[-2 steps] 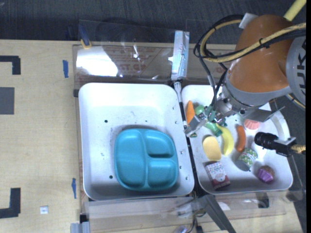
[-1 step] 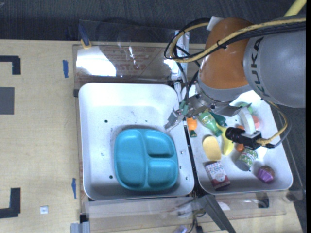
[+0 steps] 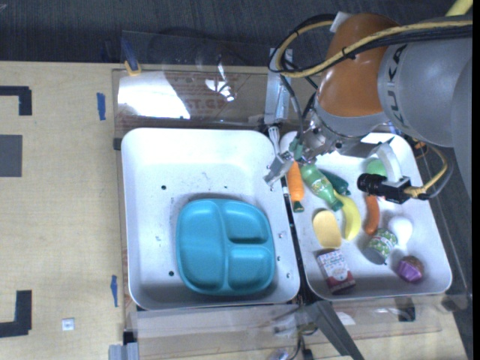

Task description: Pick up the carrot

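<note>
The carrot, short and orange, lies along the wall between the two bins at the right bin's left edge, pointing toward the camera. Its upper end is right at the tip of my gripper, which hangs over that dividing wall below the orange wrist band. The wrist hides the carrot's top, so I cannot make out whether it is gripped.
The right bin also holds a green bottle-shaped item, a banana, a yellow fruit, an orange sausage-like piece, a red packet and a purple item. A blue divided plate lies in the left bin.
</note>
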`<action>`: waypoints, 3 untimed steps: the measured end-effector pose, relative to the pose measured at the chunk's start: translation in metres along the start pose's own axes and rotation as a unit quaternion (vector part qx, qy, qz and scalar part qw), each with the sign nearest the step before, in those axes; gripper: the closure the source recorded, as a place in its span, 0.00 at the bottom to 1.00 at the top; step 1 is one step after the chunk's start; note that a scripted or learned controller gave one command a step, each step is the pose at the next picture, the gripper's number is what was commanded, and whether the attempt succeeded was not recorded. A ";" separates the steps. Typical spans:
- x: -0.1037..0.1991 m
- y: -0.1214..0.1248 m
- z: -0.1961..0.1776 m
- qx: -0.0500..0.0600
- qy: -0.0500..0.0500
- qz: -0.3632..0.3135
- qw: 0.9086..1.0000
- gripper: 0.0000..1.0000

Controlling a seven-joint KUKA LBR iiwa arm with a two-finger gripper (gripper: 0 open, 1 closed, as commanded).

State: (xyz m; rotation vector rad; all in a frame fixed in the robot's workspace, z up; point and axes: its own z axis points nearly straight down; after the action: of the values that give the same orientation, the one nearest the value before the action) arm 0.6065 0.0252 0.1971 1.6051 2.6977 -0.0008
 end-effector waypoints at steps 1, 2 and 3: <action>-0.030 0.050 0.012 -0.001 0.000 -0.016 1.000 0.00; -0.018 0.060 0.011 -0.002 0.000 -0.200 0.980 0.00; 0.036 0.081 -0.111 -0.006 -0.003 -0.253 0.968 0.00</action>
State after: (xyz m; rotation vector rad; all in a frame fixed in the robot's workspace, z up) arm 0.6602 0.0951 0.3084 0.8684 3.0052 0.0112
